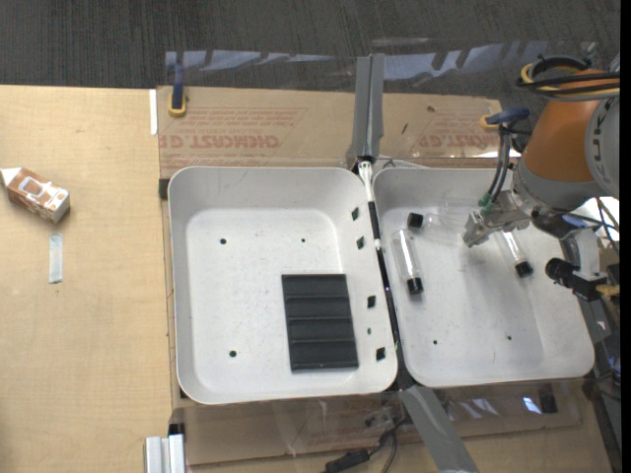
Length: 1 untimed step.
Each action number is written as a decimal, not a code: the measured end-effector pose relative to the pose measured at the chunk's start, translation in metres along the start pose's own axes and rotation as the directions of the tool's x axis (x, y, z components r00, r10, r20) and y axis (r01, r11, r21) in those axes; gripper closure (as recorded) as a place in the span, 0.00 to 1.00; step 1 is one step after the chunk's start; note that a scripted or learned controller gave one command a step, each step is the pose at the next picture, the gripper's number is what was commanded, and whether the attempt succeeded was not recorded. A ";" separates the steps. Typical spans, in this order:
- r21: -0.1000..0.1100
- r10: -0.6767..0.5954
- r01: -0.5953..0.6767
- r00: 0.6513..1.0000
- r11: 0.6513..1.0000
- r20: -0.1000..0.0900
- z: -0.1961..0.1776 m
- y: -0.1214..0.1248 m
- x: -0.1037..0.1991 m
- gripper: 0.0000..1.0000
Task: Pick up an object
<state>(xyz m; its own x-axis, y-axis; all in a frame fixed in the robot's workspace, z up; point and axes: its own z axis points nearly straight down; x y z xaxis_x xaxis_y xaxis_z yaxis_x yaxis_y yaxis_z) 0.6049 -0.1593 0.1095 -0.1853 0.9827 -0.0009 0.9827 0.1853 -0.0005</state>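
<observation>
Across the bench from left, a black ridged block [319, 321] lies in the left bin [197, 264], clear tubes [407, 261] in the right bin [552, 358], and the gripper [490, 227], jaw state unclear, seems mid-approach, needing descent onto a tube.
</observation>
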 end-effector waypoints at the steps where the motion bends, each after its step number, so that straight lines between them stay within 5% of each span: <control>1: 0.000 0.000 0.000 1.000 1.000 0.000 0.000 0.000 0.000 0.00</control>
<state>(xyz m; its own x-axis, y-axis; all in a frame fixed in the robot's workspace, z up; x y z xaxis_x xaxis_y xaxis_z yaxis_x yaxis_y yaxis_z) 0.6049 -0.1594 0.1095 -0.1854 0.9827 -0.0010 0.9827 0.1854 -0.0006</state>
